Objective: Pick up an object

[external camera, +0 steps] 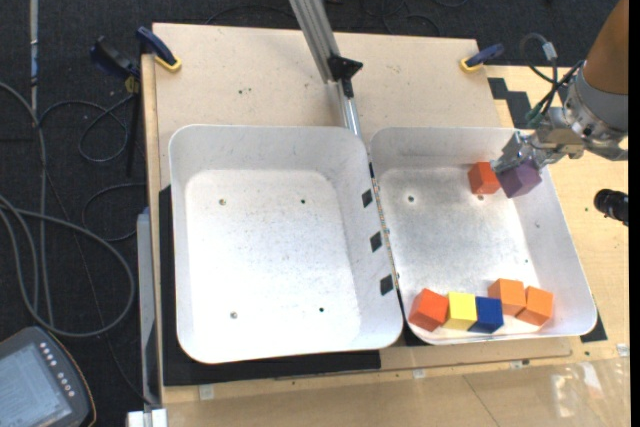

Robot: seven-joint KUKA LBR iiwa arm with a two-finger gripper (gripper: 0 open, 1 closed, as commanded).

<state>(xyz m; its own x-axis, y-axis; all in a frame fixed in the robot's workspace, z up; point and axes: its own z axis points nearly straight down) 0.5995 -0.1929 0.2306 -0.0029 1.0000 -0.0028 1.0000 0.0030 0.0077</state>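
Arm over the right bin (pixel 560 245), with a purple block at its gripper.

Left of the right bin lies the left bin (pixel 200 215), touching it. The arm (pixel 605 80) comes in over the right bin's far right rim. Its gripper (pixel 528 160) pinches the purple block (pixel 520 180); an orange block (pixel 484 178) sits just beside it. Along the right bin's near wall cluster three orange blocks (pixel 430 309), a yellow block (pixel 461 310) and a blue block (pixel 488 314).

Grey arm (pixel 612 85) from the right, wrist bent down, pincer (pixel 527 155) low.
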